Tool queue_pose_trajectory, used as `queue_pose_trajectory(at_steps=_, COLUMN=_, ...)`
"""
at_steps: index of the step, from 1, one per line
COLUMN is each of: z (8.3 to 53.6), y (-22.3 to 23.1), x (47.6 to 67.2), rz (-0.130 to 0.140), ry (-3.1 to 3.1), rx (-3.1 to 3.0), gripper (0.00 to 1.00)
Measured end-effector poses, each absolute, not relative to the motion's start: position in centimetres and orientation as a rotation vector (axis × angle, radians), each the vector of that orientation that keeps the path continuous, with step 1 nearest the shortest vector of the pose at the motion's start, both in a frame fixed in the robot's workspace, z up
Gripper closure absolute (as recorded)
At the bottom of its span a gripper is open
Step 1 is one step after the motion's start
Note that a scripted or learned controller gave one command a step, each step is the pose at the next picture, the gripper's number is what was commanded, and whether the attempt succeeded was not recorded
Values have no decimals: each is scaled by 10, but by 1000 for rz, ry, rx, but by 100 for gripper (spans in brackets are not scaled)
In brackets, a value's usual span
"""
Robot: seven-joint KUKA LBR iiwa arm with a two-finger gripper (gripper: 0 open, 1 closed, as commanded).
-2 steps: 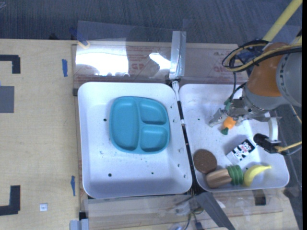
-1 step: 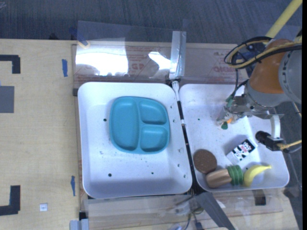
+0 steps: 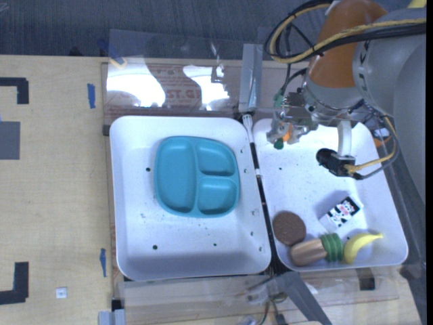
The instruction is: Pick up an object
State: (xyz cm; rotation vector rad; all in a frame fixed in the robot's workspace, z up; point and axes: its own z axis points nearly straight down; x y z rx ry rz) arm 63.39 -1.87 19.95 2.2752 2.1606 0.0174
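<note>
1. Hovering: gripper over right bin far-left corner; finger state can't tell
2. Targets cluster at near edge: cookie, banana
3. Next, judged: travel toward them, descend

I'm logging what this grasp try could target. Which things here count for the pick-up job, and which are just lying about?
For the job:
- two-finger gripper
- round brown cookie
- tan cylinder with green rings
- yellow banana
- small black-and-white carton
- right white bin

Lying about:
- blue divided plate
- left white bin
- blue tape marks
</note>
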Motion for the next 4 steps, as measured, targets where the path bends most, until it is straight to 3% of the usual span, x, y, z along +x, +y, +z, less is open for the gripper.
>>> queue_pose_trajectory(at_steps=1, z=182, y=-9, x=657, rz=-9, ry=2017, rx=2415, gripper=100)
queue_pose_trajectory(at_steps=2, z=183, y=-6, x=665, rz=-7, ry=1837, rx=2554, gripper=100)
queue_pose_trajectory(at_steps=3, z=185, y=-5, x=666, rz=-1, ry=1836, rx=2550, gripper=0)
queue_pose_trajectory(at_steps=4, z=185, y=-47, x=567, rz=-2, ry=2068, rx=2366, gripper=0)
